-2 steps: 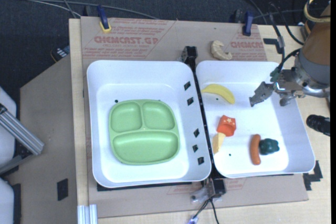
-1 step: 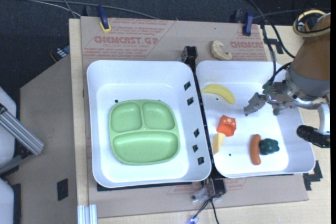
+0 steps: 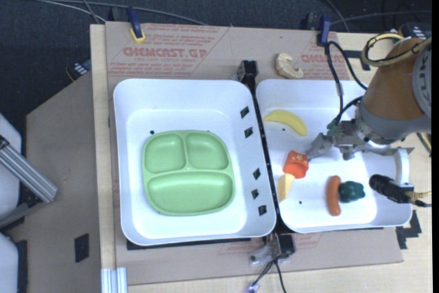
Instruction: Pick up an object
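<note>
Closest to you, a black clip (image 3: 273, 245) sits at the bench's (image 3: 103, 147) front edge, between the two white bins. You see the right bin (image 3: 310, 220) holding every loose candidate for the pick: a yellow banana (image 3: 287, 121) at 11 o'clock, an orange-red block (image 3: 296, 165) at 9 o'clock with a pale yellow cone (image 3: 282, 186) just below it, and a reddish sausage (image 3: 333, 195) at 6 o'clock touching a dark green lump (image 3: 352, 191) on its 3 o'clock side. The gripper (image 3: 334, 145) hangs over the middle of that bin, at 3 o'clock from the orange-red block and close to it, with nothing visibly gripped; from this slant you cannot tell whether it is open or closed. The left bin (image 3: 130, 106) carries a pale green divided plate (image 3: 188, 172) lying flat. A beige, bone-like piece (image 3: 289, 66) rests on the bench at 12 o'clock, just outside the right bin.
</note>
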Controlling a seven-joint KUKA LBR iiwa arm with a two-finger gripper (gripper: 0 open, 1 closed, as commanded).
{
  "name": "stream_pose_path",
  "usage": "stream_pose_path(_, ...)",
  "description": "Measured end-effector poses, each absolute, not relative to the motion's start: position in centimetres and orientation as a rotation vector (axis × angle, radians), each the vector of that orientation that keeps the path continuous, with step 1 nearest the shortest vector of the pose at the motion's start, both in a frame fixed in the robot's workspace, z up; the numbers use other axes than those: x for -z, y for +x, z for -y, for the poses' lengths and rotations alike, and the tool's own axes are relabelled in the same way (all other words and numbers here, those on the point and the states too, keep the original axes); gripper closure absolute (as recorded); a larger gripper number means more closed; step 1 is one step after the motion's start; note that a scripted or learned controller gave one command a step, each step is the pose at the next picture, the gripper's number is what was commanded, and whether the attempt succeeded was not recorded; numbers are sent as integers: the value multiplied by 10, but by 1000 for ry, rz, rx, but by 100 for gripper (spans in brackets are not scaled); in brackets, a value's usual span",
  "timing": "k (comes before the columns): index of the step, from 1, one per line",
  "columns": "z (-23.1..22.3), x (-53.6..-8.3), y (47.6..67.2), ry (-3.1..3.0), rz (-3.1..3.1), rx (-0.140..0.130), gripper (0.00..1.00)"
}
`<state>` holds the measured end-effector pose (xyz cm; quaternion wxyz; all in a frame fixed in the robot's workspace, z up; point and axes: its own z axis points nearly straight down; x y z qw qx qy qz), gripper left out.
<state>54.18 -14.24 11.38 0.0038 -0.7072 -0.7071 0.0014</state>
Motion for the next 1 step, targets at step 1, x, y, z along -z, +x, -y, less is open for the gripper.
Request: stream_pose_path(1, 143, -129, 543, -2222, 2219, 2, 100)
